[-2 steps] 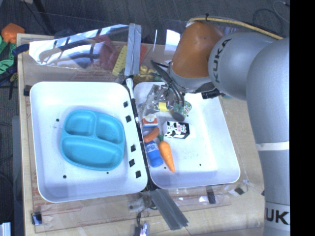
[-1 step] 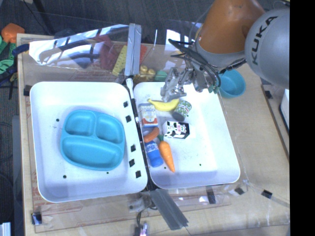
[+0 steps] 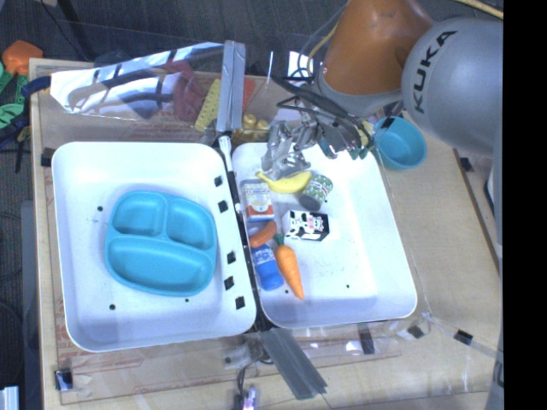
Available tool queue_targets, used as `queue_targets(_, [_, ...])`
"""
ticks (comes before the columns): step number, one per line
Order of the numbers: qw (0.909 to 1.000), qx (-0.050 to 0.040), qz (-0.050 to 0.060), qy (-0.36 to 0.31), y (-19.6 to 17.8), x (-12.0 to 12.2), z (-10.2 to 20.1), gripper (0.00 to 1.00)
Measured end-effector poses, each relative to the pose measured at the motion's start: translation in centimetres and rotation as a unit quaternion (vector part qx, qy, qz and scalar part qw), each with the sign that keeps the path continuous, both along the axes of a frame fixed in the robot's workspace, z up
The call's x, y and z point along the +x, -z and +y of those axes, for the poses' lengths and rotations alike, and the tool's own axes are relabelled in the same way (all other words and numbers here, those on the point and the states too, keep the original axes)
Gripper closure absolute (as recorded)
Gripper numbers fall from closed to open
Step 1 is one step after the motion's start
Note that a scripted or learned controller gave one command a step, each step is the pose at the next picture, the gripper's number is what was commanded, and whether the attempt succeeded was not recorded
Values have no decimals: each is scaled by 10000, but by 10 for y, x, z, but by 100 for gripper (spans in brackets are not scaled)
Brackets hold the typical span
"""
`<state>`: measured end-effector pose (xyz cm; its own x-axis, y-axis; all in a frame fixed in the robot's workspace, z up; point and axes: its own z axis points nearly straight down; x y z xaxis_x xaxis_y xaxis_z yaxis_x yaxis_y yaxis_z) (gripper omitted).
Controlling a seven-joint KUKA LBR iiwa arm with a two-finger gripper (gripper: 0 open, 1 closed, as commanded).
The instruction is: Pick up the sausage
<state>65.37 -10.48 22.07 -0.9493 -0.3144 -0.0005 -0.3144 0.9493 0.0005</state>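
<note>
**Sausage waits beside the carrot**

Carrot (image 3: 290, 269) lies nearest me in the right bin (image 3: 376, 254). Touching its upper left is the sausage (image 3: 262, 234), small, likely light, smooth and slippery; I would pinch its middle. My gripper (image 3: 286, 148) hangs beyond the banana (image 3: 286, 181); whether it is parted I cannot tell.

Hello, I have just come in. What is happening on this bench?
A KUKA arm reaches in from the right, its end effector hanging over the far end of the right bin, just above the banana. The sausage lies untouched by the bin's left wall, beside a carrot. The left bin holds a blue tray.
</note>
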Motion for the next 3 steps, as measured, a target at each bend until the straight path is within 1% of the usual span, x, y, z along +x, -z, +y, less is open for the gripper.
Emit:
queue_targets(1, [9981,-7,-27,-617,-42,4,-82,100])
queue_targets(2, [9777,5,6,-2101,12,4,-66,100])
queue_targets(3, [9364,-5,-27,-3508,-16,4,-28,100])
